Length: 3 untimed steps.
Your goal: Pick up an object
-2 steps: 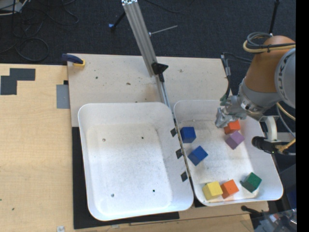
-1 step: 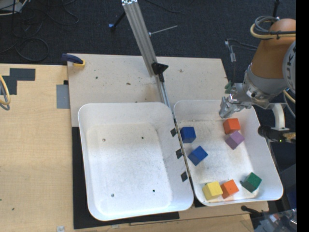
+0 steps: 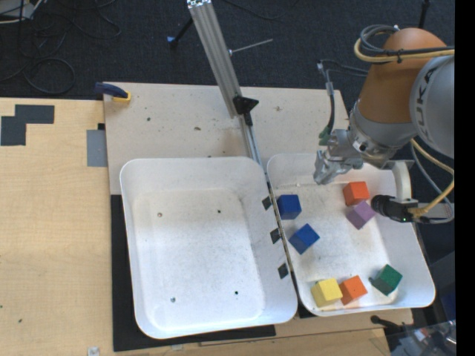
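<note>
On the pale speckled wooden bench [image 3: 178,124] over dark cable-strewn floor, the gripper [image 3: 327,170] hangs above the right shallow white plastic bin [image 3: 415,288], its jaws' state seemingly unreadable.

Gripper [image 3: 327,170] fingertips blurred and too small to resolve; their spacing cannot be told. Arm [image 3: 415,87] cut off at the right edge of the view. Right bin [image 3: 415,291] far rim partly hidden behind the wrist. Purple cube [image 3: 361,213] partly overlapped by a black fitting [image 3: 392,208].
</note>
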Tool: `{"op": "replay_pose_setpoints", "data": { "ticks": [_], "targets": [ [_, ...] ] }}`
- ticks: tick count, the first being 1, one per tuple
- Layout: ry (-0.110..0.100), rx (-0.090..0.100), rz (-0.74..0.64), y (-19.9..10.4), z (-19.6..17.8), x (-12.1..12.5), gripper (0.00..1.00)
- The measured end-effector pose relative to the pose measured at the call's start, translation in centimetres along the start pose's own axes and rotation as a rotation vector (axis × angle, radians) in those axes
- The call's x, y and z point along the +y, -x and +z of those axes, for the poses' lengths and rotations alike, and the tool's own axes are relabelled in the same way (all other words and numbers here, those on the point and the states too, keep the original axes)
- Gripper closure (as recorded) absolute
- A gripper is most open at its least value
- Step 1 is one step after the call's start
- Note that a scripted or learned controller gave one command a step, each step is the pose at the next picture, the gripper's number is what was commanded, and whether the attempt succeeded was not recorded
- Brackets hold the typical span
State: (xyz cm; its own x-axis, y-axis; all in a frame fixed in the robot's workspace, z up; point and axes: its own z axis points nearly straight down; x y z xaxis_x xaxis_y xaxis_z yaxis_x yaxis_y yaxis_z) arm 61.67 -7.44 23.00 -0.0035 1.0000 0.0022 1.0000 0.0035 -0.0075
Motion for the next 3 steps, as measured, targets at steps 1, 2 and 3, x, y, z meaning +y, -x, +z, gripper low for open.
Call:
{"op": "replay_pose_setpoints", "data": {
  "ticks": [1, 2, 3],
  "targets": [
    [-0.001, 0.0, -0.001, -5.9, 1.2, -0.6, 1.0],
    [-0.001, -0.001, 0.0, -10.3, 1.5, -0.5, 1.0],
    [-0.003, -0.002, 0.0, -15.0, 2.1, -1.0, 1.0]
  ]
}}
